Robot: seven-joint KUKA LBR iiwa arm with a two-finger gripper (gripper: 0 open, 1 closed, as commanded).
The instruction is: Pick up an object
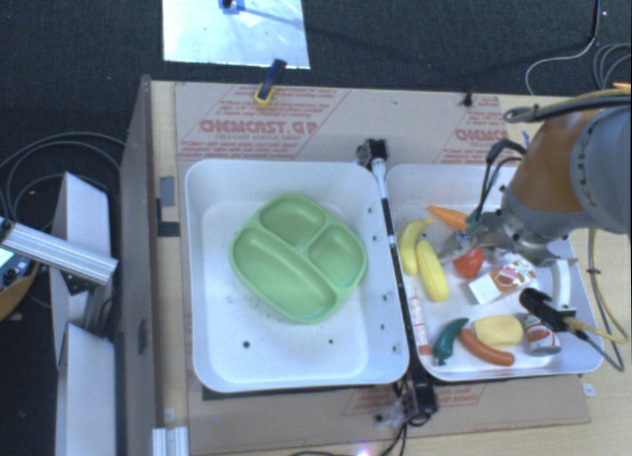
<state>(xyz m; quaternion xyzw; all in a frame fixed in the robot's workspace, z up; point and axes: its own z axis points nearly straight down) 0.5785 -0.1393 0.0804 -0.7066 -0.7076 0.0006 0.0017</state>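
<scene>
So the big grey arm (578, 173) with its orange band leans in over the right bin (415, 188), while the left bin (212, 345) holds a green divided plate (298, 258). The toy food is all in the right bin: two bananas (423, 260), a carrot (449, 216), a tomato (470, 264), a sausage (486, 347). The gripper (472, 240) sits low, just above the tomato; I honestly can't tell if it's open or gripping anything.
</scene>
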